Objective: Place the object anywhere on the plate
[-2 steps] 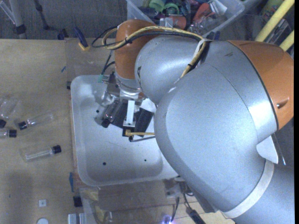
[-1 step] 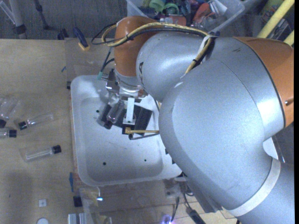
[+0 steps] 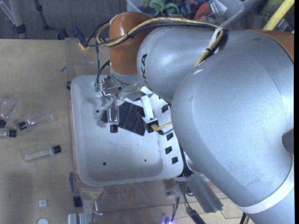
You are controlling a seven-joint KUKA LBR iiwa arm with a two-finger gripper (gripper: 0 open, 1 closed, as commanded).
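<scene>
My gripper (image 3: 111,101) hangs over the upper middle of the left white bin (image 3: 93,167), below the orange wrist band. A short clear tube with a black cap (image 3: 113,120) stands upright right under it, cap end down, close to the bin floor. I cannot make out whether the tube is held. A flat black square plate (image 3: 131,119) lies in the bin just right of the tube, and its right part is hidden under the arm.
Several clear vials with black caps (image 3: 41,151) lie on the wooden bench left of the bin. A tub of coloured clutter (image 3: 182,1) stands at the back. The arm's grey body (image 3: 224,106) covers the right side.
</scene>
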